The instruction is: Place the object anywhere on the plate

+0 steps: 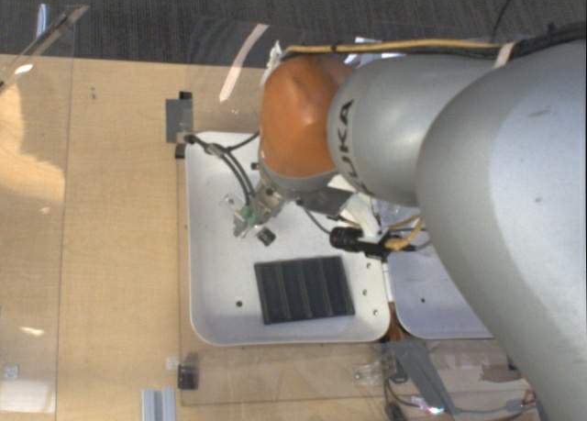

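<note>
A dark, ribbed rectangular plate lies flat in the front part of the left white bin. My gripper hangs over the bin's middle, up and to the left of the plate, at the end of the orange-banded wrist. A small dark piece lies right by the gripper's tip, between it and the plate's far left corner. The view is too small to tell whether it is held or resting on the bin floor. The arm hides the back right of the bin.
The big grey arm covers the right half of the view and most of the right bin. Cables trail from the wrist over the divide between the bins. A black clamp stands at the left bin's far corner.
</note>
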Tool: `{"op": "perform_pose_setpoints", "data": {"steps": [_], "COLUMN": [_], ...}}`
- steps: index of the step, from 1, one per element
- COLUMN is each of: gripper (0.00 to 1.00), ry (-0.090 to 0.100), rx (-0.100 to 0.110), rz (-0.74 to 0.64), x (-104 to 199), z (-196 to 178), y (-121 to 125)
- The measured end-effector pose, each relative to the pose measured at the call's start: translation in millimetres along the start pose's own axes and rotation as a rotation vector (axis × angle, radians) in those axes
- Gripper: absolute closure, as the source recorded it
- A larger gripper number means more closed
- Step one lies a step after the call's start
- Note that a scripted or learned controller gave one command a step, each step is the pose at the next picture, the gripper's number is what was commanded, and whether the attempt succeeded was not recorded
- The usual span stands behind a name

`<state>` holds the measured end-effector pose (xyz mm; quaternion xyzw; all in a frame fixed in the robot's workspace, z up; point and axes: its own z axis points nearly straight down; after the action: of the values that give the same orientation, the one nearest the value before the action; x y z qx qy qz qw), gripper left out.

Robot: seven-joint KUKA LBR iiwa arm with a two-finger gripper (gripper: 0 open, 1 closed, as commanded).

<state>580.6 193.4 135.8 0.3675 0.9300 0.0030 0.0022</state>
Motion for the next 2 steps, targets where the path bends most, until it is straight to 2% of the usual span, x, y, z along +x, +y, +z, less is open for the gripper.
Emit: {"op": "perform_pose_setpoints", "data": {"steps": [1,2], "gripper": [1.00,1.00], "ry": [0.001,0.000], "rx": [0.008,-0.001], "rz": [-0.146,-0.549], "x": [83.9,86.9], "z": [36.3,-55.5], "y": [-35.6,-23.0]}}
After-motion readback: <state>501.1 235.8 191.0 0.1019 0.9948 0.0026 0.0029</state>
